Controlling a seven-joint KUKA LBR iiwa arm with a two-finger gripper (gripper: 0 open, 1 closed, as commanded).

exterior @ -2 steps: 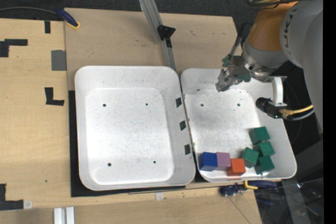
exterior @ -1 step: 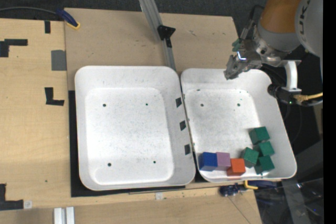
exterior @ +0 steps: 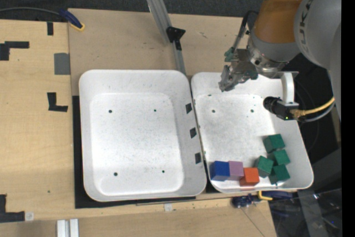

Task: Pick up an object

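My gripper hangs over the far edge of the right bin, well above its floor, and I see nothing between the fingers. The blocks lie at the near end of that bin, far from the gripper: a blue block, a pale purple block and an orange block in a row. Several green blocks cluster along the right wall near the front corner.
The left bin sits beside the right one, joined by a shared ridge with black clips. A slanted metal pole rises behind the bins. A black cable connector hangs over the right bin's right edge.
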